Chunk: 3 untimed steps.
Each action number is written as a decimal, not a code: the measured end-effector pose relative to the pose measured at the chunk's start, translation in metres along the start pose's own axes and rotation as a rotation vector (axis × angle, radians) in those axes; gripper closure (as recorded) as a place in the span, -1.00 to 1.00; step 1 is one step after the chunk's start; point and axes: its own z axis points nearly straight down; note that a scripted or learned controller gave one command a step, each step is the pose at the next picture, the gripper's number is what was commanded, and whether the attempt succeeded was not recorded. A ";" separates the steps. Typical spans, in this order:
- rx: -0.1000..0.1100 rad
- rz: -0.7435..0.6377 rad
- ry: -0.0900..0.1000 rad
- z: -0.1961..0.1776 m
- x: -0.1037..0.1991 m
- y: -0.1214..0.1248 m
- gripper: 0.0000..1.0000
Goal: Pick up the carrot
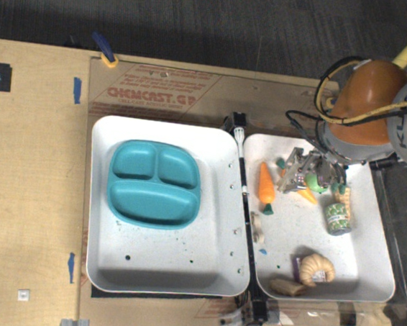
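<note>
The carrot (266,185), orange with a small green tip at its lower end, lies in the right bin (366,270) near that bin's left wall, pointing up and down in the view. My gripper (295,174) hangs low over the right bin, just to the right of the carrot and close to it. Nothing shows the carrot held. The grey arm with its orange band (366,92) reaches in from the upper right.
A teal divided plate (155,183) lies in the left bin (107,257). The right bin also holds a green speckled bottle (338,215), a small yellow-orange piece (307,195), a tan shell-shaped object (316,268) and a brown item (288,287) at the front wall.
</note>
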 end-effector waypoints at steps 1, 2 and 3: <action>0.001 0.082 0.025 0.023 0.052 0.001 1.00; -0.006 -0.307 0.021 -0.075 0.084 0.056 1.00; -0.013 -0.583 0.031 -0.073 0.110 0.128 1.00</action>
